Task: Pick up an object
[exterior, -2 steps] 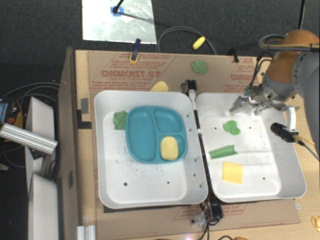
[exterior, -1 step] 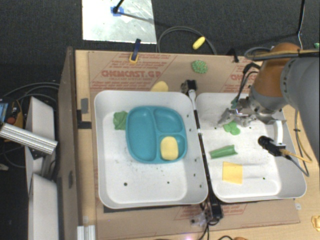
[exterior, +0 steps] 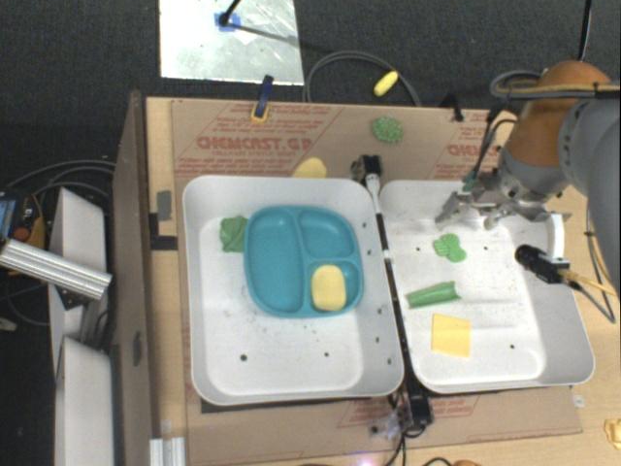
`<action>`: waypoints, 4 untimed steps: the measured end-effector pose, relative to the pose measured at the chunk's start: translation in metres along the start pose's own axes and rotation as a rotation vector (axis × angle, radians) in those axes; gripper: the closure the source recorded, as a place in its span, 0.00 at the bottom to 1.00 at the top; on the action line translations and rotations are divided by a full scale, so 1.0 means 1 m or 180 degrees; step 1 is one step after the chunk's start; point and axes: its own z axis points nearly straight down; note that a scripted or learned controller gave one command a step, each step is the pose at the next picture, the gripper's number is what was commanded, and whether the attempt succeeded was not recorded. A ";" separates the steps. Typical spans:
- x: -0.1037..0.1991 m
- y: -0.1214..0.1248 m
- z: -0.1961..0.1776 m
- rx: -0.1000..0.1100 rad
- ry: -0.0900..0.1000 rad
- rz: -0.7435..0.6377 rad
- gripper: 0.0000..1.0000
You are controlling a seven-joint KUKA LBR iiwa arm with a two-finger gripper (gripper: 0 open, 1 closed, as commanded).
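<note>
Grey arm (exterior: pixel 572 144) hangs its pincer (exterior: pixel 470 208) over the right bin (exterior: pixel 572 348).

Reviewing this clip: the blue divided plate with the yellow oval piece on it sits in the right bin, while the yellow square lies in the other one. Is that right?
Not quite. The camera view shows the blue divided plate, carrying the yellow oval piece, in the left bin. The yellow square does lie in the other one, the right bin.

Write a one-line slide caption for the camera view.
KUKA gripper poised over the right bin near green pieces and a yellow square; blue tray in left bin.
</note>
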 end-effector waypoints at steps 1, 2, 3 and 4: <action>0.032 -0.026 0.024 0.0021 0.0007 -0.0009 0.00; -0.013 0.014 -0.014 -0.0014 -0.0007 0.0004 0.00; 0.035 -0.022 0.024 0.0025 0.0010 -0.0010 0.00; -0.002 0.008 -0.025 -0.0012 -0.0006 0.0006 0.00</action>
